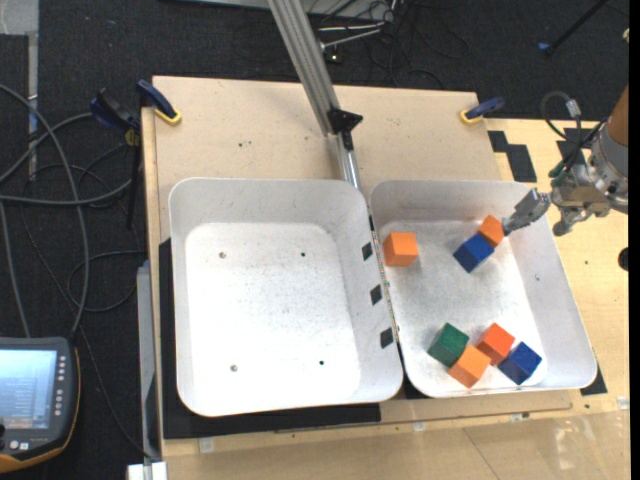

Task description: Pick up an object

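A screen [30,393] sits at the far left, at about 8 o'clock from the left bin [190,268]. Black wires [60,183] lie above it. The wood surface [250,128] holds both white bins. A blue clamp [155,98] grips the surface at its 11 o'clock corner. A grey pole [305,53] slants down from 12 o'clock to the gap between the bins.

The right bin [560,308] has seven blocks in it. The lone orange block [401,248] sits at about 10 o'clock in this bin, near the left wall, apart from the rest. The top blue block [473,253] sits at about 12 o'clock. The small orange block [490,230] touches it at its 1 o'clock side.

Four blocks huddle at about 6 o'clock in the bin. The green block [449,344] is the left one. The low orange block [469,367] touches it at 5 o'clock. The red-orange block [496,342] is just to the right of the green one. The low blue block [519,362] is the last one, close to the front wall.

Another blue clamp [485,108] is at the 1 o'clock corner of the surface.

The arm [610,163] comes in at 3 o'clock. Its jaws are spread wide over the right bin's 2 o'clock edge, and nothing is between them. One tip points at the small orange block and is very near it. I cannot tell if it touches.
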Motion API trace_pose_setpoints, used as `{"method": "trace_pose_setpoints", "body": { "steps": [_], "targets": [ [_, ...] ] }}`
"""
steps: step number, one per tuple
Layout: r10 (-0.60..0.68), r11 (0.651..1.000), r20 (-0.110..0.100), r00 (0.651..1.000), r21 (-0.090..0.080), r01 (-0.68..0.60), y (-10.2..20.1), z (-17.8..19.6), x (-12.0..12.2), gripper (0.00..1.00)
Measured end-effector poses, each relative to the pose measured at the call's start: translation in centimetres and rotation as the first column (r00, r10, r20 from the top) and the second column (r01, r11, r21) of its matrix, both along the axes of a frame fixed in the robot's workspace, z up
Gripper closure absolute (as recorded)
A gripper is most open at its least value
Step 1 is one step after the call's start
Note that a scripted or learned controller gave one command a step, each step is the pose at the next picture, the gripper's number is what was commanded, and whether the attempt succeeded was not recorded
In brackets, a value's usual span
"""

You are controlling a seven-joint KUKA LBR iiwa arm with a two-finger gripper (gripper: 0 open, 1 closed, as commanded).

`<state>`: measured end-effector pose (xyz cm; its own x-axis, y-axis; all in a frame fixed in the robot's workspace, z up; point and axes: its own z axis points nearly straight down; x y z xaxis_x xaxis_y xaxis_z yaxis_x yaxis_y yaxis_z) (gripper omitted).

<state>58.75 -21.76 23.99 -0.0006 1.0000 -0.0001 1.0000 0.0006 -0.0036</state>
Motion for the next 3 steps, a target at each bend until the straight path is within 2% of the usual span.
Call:
{"method": "trace_pose_setpoints", "body": {
  "steps": [1, 2, 3],
  "targets": [
    [-0.002, 1.0, -0.003, 1.0, 0.001, 0.002, -0.6, -6.1, -0.4, 0.0],
    [-0.001, 1.0, 0.0, 1.0, 0.0, 0.001, -0.6, -10.4, -0.4, 0.0],
    [0.0, 1.0, 0.006, 1.0, -0.002, 0.0, -0.6, -9.1, -0.3, 1.0]
  ]
}}
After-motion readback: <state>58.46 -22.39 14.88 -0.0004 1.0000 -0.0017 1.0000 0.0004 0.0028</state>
